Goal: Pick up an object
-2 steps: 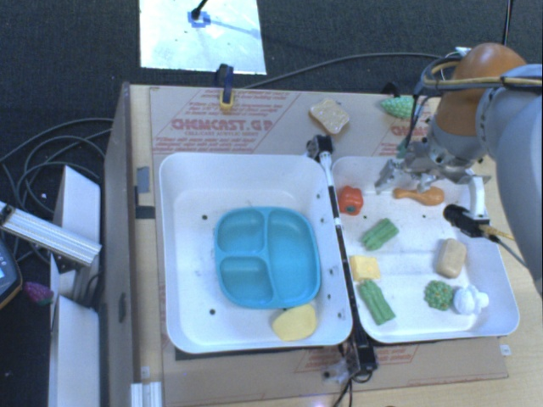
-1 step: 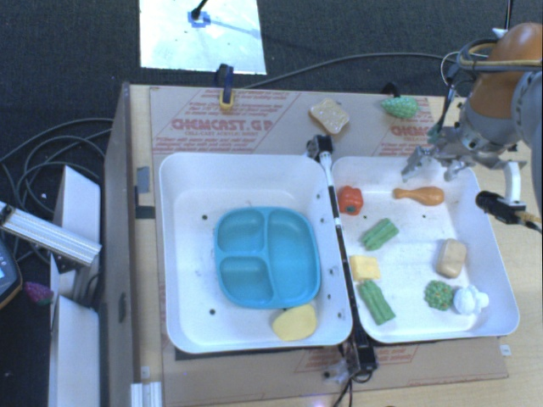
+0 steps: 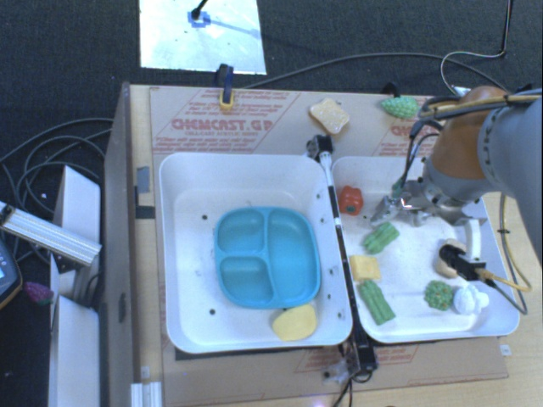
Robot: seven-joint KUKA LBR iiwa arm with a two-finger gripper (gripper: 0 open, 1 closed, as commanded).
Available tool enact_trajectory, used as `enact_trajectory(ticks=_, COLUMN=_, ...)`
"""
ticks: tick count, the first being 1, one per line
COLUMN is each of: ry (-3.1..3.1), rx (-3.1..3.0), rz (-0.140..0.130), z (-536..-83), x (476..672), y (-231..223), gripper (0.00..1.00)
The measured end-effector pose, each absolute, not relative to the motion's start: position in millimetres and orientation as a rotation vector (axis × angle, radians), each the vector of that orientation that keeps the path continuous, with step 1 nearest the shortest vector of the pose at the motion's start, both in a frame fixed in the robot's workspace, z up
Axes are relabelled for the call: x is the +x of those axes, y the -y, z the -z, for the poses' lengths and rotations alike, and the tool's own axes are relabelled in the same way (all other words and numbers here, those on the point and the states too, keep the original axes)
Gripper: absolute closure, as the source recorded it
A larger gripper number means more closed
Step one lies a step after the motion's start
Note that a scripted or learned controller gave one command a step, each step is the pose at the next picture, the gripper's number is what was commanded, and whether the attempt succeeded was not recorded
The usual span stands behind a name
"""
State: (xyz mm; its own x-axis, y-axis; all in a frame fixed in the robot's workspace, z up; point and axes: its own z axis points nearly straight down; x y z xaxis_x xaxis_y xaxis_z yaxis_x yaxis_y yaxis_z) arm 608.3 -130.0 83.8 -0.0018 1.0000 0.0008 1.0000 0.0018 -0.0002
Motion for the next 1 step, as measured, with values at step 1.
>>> enact_trajectory(ticks=1, ry=2.225, rx=-2.218, rz=0.001, z=-84.2, x=576.1, y=91.9, gripper=0.0)
